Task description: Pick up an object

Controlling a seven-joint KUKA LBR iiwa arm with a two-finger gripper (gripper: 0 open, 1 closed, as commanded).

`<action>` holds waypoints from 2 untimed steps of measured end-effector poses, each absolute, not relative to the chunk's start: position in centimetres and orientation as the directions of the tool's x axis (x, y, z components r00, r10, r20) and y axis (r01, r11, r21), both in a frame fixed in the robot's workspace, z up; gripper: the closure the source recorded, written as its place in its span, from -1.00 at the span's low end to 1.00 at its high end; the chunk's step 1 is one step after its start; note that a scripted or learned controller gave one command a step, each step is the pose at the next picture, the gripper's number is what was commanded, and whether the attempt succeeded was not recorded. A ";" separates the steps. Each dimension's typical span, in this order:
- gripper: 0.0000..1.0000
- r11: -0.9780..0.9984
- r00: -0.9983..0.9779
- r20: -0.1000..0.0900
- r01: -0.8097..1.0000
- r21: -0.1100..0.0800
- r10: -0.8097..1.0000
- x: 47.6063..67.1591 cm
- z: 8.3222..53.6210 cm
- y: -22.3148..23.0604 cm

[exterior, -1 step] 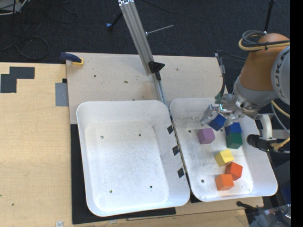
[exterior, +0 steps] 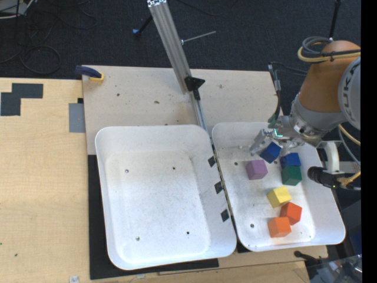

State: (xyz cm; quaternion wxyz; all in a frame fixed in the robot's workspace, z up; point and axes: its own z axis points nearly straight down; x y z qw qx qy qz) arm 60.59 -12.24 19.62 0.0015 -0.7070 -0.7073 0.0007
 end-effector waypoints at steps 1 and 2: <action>-1.00 0.000 0.000 0.002 1.000 -0.010 1.000 60.6 13.2 -12.0; -1.00 -0.001 0.001 0.000 1.000 -0.001 1.000 60.7 9.1 -12.0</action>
